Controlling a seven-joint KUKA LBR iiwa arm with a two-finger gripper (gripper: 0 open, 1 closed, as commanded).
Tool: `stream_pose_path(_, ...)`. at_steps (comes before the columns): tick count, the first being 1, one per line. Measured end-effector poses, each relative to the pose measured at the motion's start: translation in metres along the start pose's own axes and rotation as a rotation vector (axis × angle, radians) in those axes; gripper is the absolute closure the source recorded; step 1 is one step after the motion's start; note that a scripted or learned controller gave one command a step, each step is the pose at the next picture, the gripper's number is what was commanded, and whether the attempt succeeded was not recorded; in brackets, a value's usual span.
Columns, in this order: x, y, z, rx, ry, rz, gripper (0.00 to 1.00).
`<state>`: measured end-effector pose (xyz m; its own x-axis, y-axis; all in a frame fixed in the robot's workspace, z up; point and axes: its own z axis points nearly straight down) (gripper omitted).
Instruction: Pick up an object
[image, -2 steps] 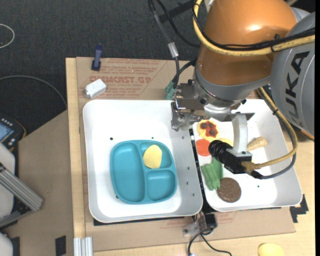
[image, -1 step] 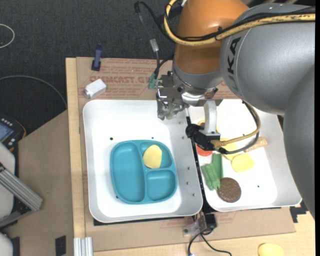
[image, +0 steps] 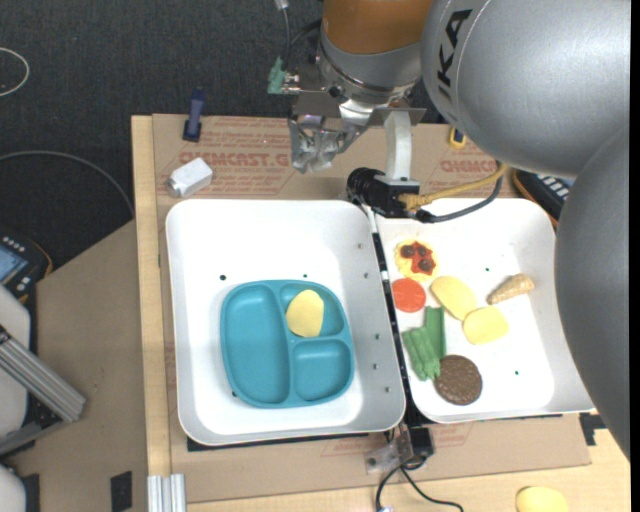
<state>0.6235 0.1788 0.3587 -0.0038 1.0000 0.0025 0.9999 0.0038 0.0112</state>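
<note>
Two shallow white bins stand side by side. The bin at the view's left (image: 195, 300) holds a blue divided tray (image: 255, 350), with a yellow oval piece (image: 306, 312) in its upper right compartment. The bin at the view's right (image: 535, 350) holds a loose cluster: a pizza-like slice (image: 416, 257), a red disc (image: 408, 294), an upper yellow piece (image: 453, 296), a lower yellow piece (image: 485, 325), green pods (image: 426, 345), a brown round patty (image: 459, 379) and a tan horn-shaped piece (image: 510, 289).

The gripper (image: 318, 148) hangs over the bench just beyond the far rim of the left-hand bin; it is above no object and nothing is seen in it. Whether it is open or closed cannot be told from this view.

Step in hand, as judged: choice of target and approach; no grasp is begun.

- **Tan piece:** probably the easiest pick; it lies apart from its neighbours, with bare floor around it.
- **Red disc and green pods:** a poorer choice; they sit near the dividing wall and close to each other, so a descent there risks striking the rim or catching two things.
- **Brown patty:** looks flat and low, and is likely hard to pinch.
- **Yellow oval piece:** the tray's ridges crowd it, so the closing axis should cross its narrower width.

A good attempt centres above the target, descends straight and closes fully before lifting.
</note>
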Motion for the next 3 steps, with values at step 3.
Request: stream_pose_path(3,0.048,0.000,0.035,0.019,-0.002,-0.001,1.00)
